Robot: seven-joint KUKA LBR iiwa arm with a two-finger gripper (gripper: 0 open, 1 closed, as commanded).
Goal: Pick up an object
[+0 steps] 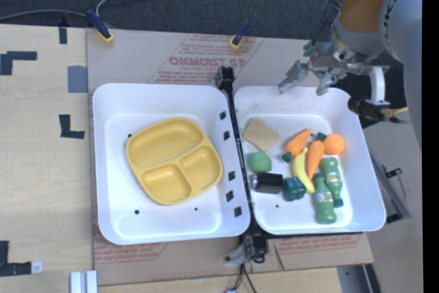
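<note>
Partly cropped arm, gripper (pixel 306 82) spread, banana (pixel 301 171) half-covered

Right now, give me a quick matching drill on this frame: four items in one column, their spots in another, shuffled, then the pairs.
Items:
1. yellow divided plate
2. tan sponge
3. green bottle
4. claw

Places:
A. above the far rim of the right bin, over no toy
B. right bin, near right part, lying lengthwise beside the carrots
C. left bin, roughly in the middle
D. right bin, far left part, just beyond the green round toy

Pairs: 1-C, 2-D, 3-B, 4-A
</note>
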